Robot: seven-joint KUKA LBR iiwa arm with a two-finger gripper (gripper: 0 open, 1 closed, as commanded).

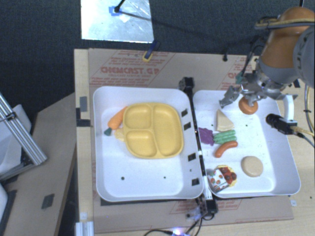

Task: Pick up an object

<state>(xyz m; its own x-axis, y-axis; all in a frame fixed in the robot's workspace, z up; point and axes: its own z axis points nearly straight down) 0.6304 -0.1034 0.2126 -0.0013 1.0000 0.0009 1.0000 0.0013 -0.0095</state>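
Over rt bin (pixel 280 181), hand (pixel 239 97) open w/ donut (pixel 248 105) just beside fingertips, ungripped.

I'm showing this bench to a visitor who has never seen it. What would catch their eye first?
Probably the yellow divided plate, filling the middle of the left bin, with a toy carrot at its left edge. Next, the gripper over the right bin's far end, beside an orange-brown donut.

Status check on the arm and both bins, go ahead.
Gripper over right bin, far edge. Donut right below it, grasp unconfirmed. Cheese wedge and green bean nearby. Yellow plate in left bin.
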